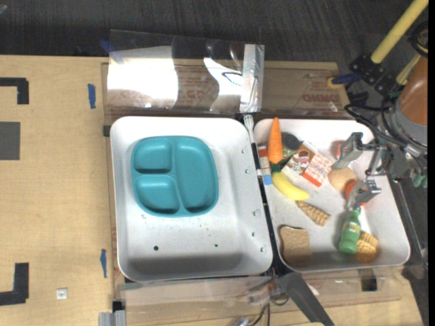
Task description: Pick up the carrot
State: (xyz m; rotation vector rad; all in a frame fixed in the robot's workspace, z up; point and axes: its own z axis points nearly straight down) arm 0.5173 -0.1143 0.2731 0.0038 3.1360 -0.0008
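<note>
Where the two white bins meet, the carrot lies in the right bin, up in its far left corner, orange body pointing toward the far wall and its green top toward the near side. Just beside it sits a dark rounded item I can't make out, and below it a yellow banana slants across the floor of the bin, next to a small red-and-white carton. Nearer the front there is a slice of bread, a waffle cone, a green bottle and a cob of corn side by side.

The claw hangs over the right half of that bin, well apart from the carrot, its two metal fingers spread with nothing between them; a tan, bun-like item lies under it.

The left bin holds a teal divided plate, three compartments, lying flat.

Both bins rest on the tabletop, which is light wood with black and blue tape marks. A clear plastic sheet is standing behind the left bin.
</note>
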